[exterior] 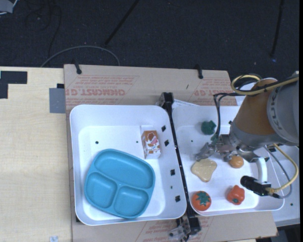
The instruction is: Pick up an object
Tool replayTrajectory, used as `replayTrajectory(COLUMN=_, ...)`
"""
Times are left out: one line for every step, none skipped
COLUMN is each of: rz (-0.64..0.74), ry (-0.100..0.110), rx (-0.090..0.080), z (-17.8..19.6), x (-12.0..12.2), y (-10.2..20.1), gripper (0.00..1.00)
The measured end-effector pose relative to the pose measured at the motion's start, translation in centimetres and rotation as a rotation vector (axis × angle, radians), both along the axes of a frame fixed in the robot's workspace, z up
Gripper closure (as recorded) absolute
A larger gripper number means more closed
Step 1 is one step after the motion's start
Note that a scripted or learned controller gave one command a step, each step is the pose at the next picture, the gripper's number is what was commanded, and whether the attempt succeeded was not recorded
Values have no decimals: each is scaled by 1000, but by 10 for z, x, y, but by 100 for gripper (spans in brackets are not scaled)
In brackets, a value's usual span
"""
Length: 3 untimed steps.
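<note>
Reaching arm: 1 grey arm (272, 116) with an orange band comes in from the right and bends down over the right bin.
Left bin: white tray (83, 135) on the left, holding 2 things.
Right bin: white tray (192, 116) just beside the left one, holding 5 small things under and around the arm.
Blue plate: a plate (119, 183) with 3 compartments lies flat in the lower part of the left bin.
Gripper: the metal gripper (208, 151) sits low near the middle of the right bin, just above the cream piece; I cannot tell how its fingers stand.
Cream piece: a flat pale piece (204, 170) lies under the gripper tip, near the bin's centre.
Small carton: a white and orange carton (151, 143) stands above the plate, near the left bin's right wall.
Tomato: red with a green top (201, 200), at the right bin's lower left.
Red pepper: (236, 195) right of the tomato.
Orange ball: (236, 161) by the wrist.
Green lump: (208, 127) above the gripper.
</note>
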<state>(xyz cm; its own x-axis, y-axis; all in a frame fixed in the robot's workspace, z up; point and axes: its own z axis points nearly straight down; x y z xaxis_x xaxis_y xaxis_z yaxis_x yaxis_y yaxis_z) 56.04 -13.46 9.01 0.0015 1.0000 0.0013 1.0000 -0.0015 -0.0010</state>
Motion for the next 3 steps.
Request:
replayTrajectory(rz=-2, ry=-3, rx=3, z=11, x=1, y=0, gripper=100)
replayTrajectory(rz=3, ry=1, rx=-1, z=71, x=-2, y=5, gripper=100)
replayTrajectory(rz=3, ry=-2, rx=-2, z=131, x=2, y=0, gripper=100)
